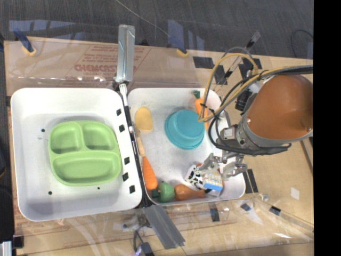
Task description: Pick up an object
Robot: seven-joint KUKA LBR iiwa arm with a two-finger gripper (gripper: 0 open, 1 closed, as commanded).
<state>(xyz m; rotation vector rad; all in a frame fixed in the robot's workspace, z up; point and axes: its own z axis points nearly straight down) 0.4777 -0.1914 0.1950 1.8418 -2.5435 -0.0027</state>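
My gripper (221,167) hangs low over the front right corner of the right bin (160,97). Its metal fingers (209,162) stand open, with nothing between them. Just below and in front of them lies a small white, black and blue carton (205,181), close to the fingers. A teal bowl (184,128) sits upside down in the bin's middle. An orange carrot (149,174), a green pepper (165,191) and a brown-orange piece (187,192) lie along the front wall. A pale yellow piece (143,118) rests near the left wall.
The left bin (26,111) bears a green divided plate (83,152). Another small orange carrot (199,105) lies behind the bowl, near the arm's cables (224,84). The arm's grey body with its orange band (279,108) overhangs the right bin's right wall.
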